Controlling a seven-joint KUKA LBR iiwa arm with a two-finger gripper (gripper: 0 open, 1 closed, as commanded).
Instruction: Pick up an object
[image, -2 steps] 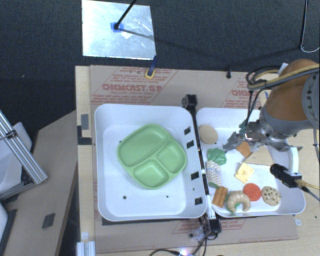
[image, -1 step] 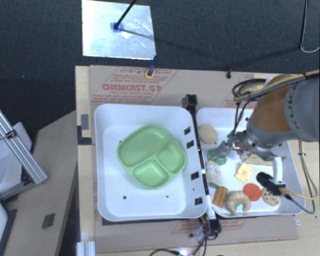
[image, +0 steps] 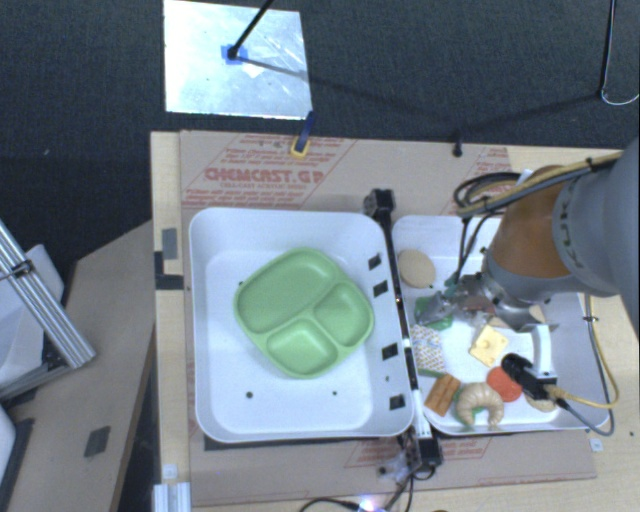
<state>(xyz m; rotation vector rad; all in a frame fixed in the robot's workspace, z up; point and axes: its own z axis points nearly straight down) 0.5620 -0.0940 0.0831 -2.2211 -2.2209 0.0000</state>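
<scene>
My gripper is low in the right bin, at its left side, on the grey arm that comes in from the right. A green item lies right at the gripper's tip, partly hidden by it. Around it lie a beige round bun, a checkered wafer, a yellow cheese wedge, a red piece, an orange piece and a tan croissant.
The left bin holds a green divided plate. A black-clipped divider separates the two bins. Cables loop over the right bin's far edge. A silver sheet lies beyond the bench.
</scene>
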